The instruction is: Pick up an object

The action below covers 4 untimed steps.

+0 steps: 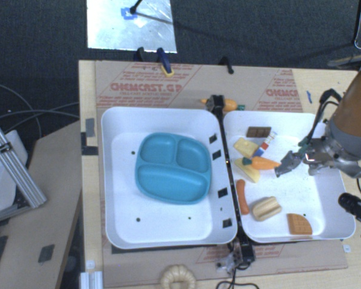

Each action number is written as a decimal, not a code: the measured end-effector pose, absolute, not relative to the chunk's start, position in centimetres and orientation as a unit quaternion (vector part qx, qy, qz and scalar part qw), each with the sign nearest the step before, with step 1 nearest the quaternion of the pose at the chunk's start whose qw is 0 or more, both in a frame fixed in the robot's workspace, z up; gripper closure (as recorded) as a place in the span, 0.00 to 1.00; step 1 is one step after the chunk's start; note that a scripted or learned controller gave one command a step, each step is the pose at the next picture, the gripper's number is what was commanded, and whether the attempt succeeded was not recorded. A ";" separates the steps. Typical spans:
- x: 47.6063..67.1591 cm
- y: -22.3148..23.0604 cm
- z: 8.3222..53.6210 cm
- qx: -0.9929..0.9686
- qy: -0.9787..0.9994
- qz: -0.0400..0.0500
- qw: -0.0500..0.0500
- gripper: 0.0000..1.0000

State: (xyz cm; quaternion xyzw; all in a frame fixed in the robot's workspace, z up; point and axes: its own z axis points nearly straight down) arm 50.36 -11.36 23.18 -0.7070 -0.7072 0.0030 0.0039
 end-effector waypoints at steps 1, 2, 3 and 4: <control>50.6 -11.4 23.7 -0.706 -0.708 0.000 -0.001 0.00; 50.8 -10.5 19.1 -0.706 -0.708 0.001 0.002 0.00; 51.1 -11.4 14.2 -0.707 -0.707 0.001 0.002 0.00; 51.0 -11.4 9.0 -0.707 -0.707 0.001 0.002 0.00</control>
